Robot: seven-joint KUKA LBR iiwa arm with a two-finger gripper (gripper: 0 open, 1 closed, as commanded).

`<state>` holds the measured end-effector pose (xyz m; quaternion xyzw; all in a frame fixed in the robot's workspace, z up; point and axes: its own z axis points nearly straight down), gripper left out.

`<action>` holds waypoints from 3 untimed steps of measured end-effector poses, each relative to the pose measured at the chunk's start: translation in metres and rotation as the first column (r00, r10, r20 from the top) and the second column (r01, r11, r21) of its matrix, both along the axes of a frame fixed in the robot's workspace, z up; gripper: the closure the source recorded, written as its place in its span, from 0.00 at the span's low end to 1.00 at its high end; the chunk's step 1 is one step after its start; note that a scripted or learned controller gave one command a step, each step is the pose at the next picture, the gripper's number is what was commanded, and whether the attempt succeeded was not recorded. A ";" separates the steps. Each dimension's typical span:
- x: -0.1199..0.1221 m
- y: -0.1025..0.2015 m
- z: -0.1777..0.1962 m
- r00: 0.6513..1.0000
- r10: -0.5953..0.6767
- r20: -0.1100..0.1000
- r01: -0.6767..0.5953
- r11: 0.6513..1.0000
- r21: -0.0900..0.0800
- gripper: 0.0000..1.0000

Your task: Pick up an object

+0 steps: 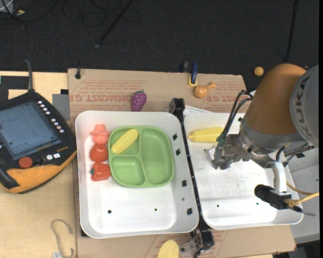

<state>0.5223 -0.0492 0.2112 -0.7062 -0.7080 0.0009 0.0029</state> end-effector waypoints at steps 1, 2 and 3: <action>-0.014 0.051 -0.006 1.000 0.001 0.000 -0.001 1.000 0.000 1.00; -0.032 0.103 0.013 1.000 0.002 0.003 -0.002 1.000 0.000 1.00; -0.048 0.162 0.010 1.000 0.002 0.000 -0.002 1.000 -0.001 1.00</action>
